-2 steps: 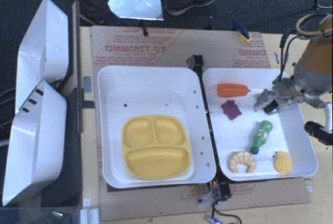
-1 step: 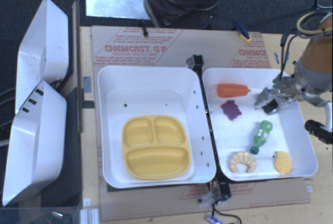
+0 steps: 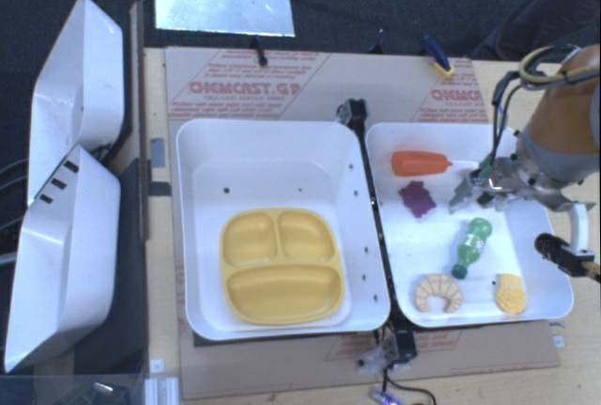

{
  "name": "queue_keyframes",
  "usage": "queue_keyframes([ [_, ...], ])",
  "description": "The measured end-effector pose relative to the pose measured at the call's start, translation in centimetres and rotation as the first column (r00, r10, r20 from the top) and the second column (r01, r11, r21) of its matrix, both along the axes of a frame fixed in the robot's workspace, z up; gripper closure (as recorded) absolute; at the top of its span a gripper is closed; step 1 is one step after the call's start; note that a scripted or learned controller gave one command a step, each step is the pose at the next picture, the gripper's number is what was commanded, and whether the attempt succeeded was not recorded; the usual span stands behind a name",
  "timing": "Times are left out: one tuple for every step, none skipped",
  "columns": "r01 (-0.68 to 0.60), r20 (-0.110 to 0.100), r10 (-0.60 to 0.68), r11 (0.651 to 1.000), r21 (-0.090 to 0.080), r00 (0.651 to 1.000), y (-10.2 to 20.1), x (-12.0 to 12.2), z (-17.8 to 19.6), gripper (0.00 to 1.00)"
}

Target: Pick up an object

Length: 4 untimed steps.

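Gripper (image 3: 467,194) over right bin (image 3: 563,304), open/shut: can't tell. Grapes (image 3: 418,198) just left, bottle (image 3: 471,246) below. Risk: lands between → empty grab.

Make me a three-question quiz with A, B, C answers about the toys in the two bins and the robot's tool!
1. Where is the yellow divided plate?
A. left bin
B. right bin
C. on the bench
2. How many toys lie in the right bin?
A. three
B. five
C. seven
3. What is the tool doing?
A. holding the carrot
B. holding the croissant
C. hanging over the right bin with no toy seen between its fingers

Answers:
1 A, it sits on the left bin floor.
2 B: carrot, purple toy, green bottle, croissant, corn.
3 C, all toys lie apart from it.
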State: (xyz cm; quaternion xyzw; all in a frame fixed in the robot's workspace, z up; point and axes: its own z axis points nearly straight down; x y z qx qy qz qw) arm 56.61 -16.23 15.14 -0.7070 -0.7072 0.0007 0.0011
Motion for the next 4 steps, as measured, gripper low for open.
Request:
queue_keyframes([
  [0.0, 0.0, 0.0, 1.0, 0.0, 1.0, 0.4, -0.3, -4.2, 0.0],
  [0.0, 0.002, 0.0, 1.0, -0.001, 1.0, 0.4, -0.3, -6.8, 0.0],
  [-0.001, 0.006, 0.001, 1.0, -0.001, 1.0, 0.4, -0.2, -5.6, 1.0],
  [0.0, 0.008, 0.0, 1.0, -0.002, 1.0, -0.3, 0.2, 0.5, 1.0],
])
